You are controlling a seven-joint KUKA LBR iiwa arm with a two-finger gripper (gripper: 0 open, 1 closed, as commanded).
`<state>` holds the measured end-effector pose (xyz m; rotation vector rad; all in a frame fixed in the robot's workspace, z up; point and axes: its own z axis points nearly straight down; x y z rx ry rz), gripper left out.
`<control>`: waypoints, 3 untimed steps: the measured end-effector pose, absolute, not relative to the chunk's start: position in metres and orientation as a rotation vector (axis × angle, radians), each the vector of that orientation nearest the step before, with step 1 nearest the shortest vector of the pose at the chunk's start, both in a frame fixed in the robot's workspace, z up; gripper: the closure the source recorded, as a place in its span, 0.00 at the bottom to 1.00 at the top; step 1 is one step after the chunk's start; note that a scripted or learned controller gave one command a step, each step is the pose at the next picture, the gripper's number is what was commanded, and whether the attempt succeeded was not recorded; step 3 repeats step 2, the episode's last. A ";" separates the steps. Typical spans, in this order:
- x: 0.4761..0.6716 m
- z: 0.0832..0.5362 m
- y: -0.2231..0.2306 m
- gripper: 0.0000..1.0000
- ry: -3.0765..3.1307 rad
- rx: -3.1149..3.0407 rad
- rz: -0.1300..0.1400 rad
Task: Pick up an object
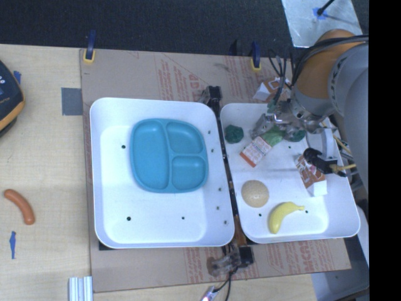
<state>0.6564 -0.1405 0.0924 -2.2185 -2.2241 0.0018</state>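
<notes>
The gripper [280,119] is down low in the right bin [341,221], up by its far edge — and whether it is parted or clamped, I cannot tell; cables and metal crowd that spot. Nothing can be seen lifted clear, so I'd judge the pick not yet made.

What's on offer? A small red-and-white packet [255,151] lies just beside the gripper on its near side, and a dark green lump [234,133] sits at the bin's far-left corner. A second packet [310,171] rests near the right edge, under the arm [338,74]. Toward the near edge, a tan round piece [255,193] and a yellow banana [283,216] lie close together, well apart from the gripper.

The left bin [113,218] carries a blue divided plate [169,154]. Left to do, by my reckoning — close on one item and raise it.
</notes>
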 end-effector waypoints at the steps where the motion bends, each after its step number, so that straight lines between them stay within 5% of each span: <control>1: 0.656 0.103 -0.141 1.00 -2.227 -2.214 0.005; 2: 0.616 0.193 -0.064 1.00 -2.225 -2.215 0.000; 3: 0.616 0.193 -0.064 1.00 -2.225 -2.215 0.000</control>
